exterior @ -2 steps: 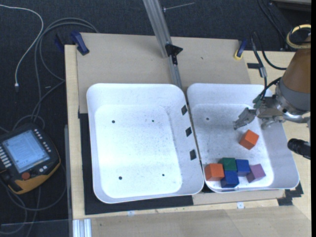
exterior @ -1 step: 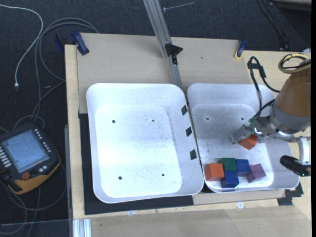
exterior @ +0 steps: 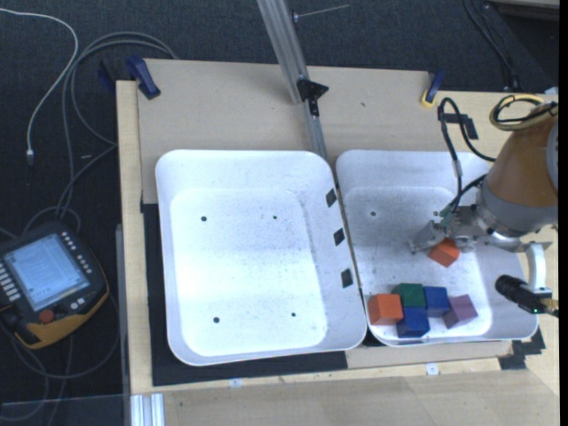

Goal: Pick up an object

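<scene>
Orange block (exterior: 445,254) sits just under the gripper (exterior: 441,238) in the right bin (exterior: 382,180), up a little from the other blocks. It looks turned, with one corner pointing down toward the pile. It is about as wide as it is long, so no side looks like the long one. The gripper is right on top of it. I cannot tell if the block is between the fingers or just below them, and I cannot tell how far the gripper is open.

The arm (exterior: 524,180) comes in from the right side. Its orange band is above the wrist, and the grey wrist bends down and to the left, into the right bin. Black cables (exterior: 453,145) loop along the arm.

At the near edge of the right bin there is a small pile of five blocks, all close together and touching. There is one more orange block (exterior: 385,308), one green block (exterior: 411,295), two blue blocks (exterior: 436,299), and one purple block (exterior: 461,309). With the one under the gripper, that makes six blocks.

There are two white bins side by side. The left bin (exterior: 244,251) is next to the right one, and their edges meet in the middle. A silver pole (exterior: 282,34) slants over the bench. A handheld screen (exterior: 44,278) lies on the floor at the left.
</scene>
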`<state>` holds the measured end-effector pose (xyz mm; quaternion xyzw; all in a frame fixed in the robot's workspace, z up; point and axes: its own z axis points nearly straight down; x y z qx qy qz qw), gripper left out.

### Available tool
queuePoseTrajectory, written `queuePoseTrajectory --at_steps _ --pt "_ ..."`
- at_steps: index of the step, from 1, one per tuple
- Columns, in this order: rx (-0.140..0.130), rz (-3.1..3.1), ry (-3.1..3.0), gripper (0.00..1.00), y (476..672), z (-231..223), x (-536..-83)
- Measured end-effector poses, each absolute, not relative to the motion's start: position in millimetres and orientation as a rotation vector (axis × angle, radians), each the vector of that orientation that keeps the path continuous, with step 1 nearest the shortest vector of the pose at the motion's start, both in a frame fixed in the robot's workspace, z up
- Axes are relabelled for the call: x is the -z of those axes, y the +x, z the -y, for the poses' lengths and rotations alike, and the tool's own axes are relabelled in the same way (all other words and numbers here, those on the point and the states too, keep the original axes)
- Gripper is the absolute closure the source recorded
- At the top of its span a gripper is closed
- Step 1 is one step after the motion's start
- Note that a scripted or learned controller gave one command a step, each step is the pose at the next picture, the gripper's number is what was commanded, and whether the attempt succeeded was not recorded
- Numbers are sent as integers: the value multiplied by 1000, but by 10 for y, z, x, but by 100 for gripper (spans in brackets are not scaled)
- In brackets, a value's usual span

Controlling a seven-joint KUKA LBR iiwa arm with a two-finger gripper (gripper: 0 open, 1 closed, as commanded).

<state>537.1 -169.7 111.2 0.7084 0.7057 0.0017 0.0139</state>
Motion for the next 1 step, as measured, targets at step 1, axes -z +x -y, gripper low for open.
queuePoseTrajectory --at_steps 1 --pt "-14 -2206 2202 0 5910 2155 -1109"
